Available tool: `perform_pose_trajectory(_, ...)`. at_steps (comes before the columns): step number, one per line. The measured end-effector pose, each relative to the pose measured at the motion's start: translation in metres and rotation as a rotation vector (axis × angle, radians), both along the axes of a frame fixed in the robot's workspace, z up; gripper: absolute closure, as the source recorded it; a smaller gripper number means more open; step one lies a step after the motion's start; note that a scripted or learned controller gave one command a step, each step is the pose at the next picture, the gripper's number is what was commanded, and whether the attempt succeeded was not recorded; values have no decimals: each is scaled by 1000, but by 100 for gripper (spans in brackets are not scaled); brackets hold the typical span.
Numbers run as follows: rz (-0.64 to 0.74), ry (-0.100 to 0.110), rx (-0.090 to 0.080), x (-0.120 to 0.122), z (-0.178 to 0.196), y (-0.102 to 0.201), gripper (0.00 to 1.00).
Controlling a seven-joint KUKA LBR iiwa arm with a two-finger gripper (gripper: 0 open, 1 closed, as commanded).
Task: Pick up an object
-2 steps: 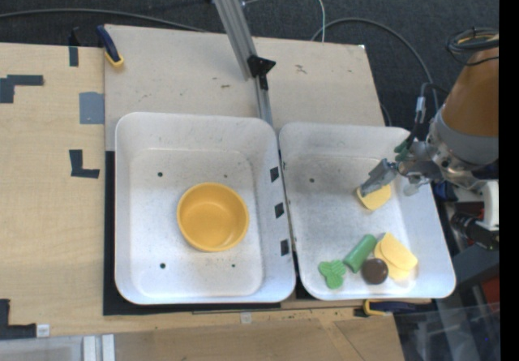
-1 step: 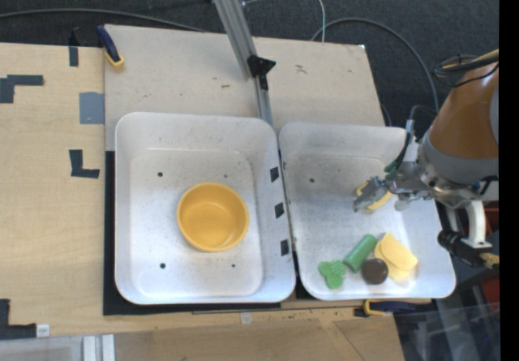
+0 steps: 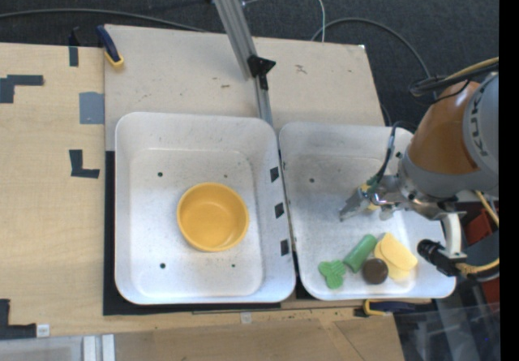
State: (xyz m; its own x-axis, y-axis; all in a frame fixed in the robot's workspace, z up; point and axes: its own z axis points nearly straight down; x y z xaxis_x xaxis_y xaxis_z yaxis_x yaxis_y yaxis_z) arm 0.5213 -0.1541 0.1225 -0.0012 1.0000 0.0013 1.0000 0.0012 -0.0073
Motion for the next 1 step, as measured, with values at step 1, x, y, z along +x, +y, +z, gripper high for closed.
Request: perform_pose_trajectory(1, 1, -3, 0, 1, 13, 0, 100)
